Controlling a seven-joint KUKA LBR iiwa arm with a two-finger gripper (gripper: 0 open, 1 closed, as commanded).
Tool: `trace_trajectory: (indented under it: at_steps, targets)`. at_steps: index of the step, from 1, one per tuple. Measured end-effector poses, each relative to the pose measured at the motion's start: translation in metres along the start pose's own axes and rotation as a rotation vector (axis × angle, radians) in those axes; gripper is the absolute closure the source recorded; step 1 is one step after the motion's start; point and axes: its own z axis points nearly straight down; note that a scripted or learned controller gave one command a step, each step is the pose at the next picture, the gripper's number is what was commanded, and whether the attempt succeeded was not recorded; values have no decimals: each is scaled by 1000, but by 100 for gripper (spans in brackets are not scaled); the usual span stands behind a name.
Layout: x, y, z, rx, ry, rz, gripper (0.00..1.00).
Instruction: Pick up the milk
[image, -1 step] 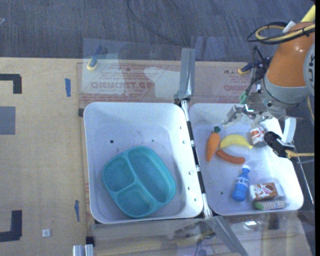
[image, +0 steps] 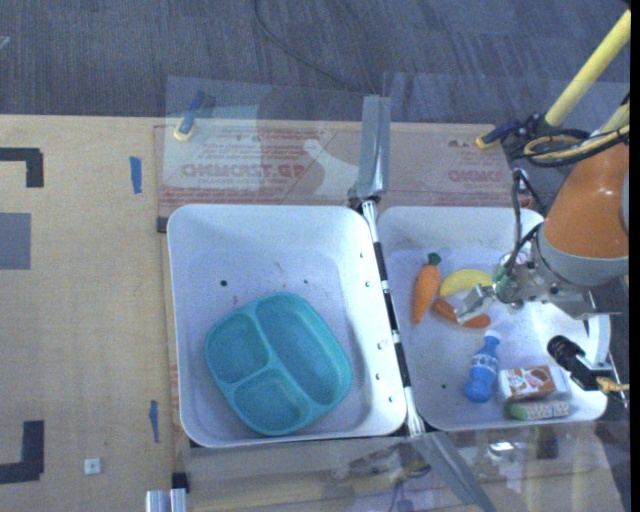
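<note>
A small white and brown carton (image: 530, 382), which I take for the milk, lies near the front right corner of the right bin (image: 440, 400). To its left a blue bottle (image: 483, 370) with a white cap stands on the bin floor. My gripper (image: 486, 296) hangs over the middle of the right bin, beside the yellow banana (image: 462, 281) and just above a small orange piece (image: 468, 316). It is well behind the carton and apart from it. Nothing of the carton lies between its fingers.
An orange carrot (image: 427, 288) lies left of the banana. A green item (image: 520, 409) rests at the bin's front wall, below the carton. The left bin (image: 200, 240) holds a teal divided plate (image: 277, 362). A metal divider (image: 385, 300) separates the bins.
</note>
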Motion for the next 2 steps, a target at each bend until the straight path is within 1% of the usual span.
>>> trace_trajectory:
  at_steps: [1,2]
  targets:
    - [-46,8,-111,-2,-2,-77,0]
    - [-33,-53,-47,-2,-1,-563,0]
